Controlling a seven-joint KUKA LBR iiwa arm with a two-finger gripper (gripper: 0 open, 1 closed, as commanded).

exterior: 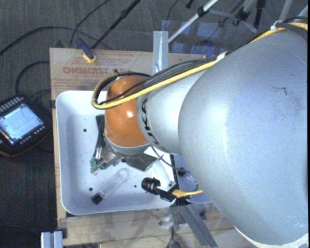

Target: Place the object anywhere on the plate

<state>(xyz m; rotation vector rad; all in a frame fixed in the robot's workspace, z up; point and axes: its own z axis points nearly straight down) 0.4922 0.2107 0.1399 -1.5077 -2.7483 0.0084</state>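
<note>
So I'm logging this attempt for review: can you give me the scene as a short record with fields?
arm: grey with orange band, reaching in from the right, covering much of the view
gripper: low over the left bin, jaws state unclear
bin: shallow white bin
object: clear tube-like item with a black end lying on the bin floor near its front edge, apart from the gripper
plate: cannot tell
off bench: handheld pendant with lit screen on the floor at left

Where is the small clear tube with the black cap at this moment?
The clear tube lies flat on the floor of the left white bin, near its front edge in the camera view. It sits just below the gripper and left of a black connector.
</note>
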